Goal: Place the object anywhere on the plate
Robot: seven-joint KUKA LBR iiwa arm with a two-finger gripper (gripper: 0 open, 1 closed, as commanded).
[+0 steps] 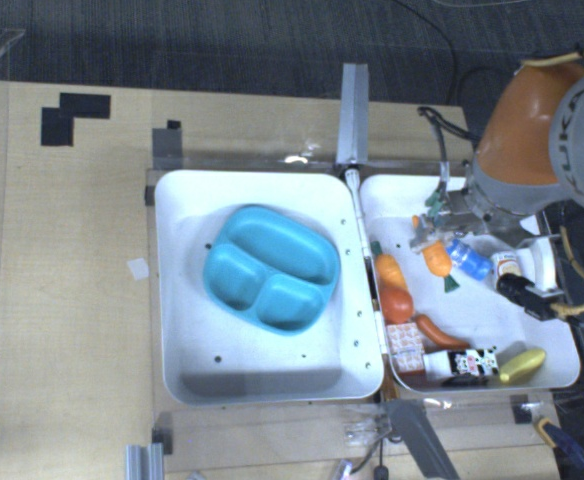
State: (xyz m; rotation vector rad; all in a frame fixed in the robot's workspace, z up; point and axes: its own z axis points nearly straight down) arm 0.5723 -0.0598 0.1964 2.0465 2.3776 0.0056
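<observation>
A blue plate (270, 268) with three compartments lies in the middle of the left bin (187, 368). My gripper (430, 230) hangs low over the upper middle of the right bin (562, 363). An orange toy carrot (436, 259) with a green tip lies right under it and slightly toward the front, touching or nearly touching it. I cannot tell whether the carrot is held. A small blue bottle (469, 261) lies just right of the carrot.
The right bin also holds an orange piece (390, 271), a red tomato (397, 306), a sausage (440, 332), a checkered packet (405, 343), a black-and-white bottle (460, 365) and a yellow piece (522, 364). A metal divider post (353, 118) stands between the bins.
</observation>
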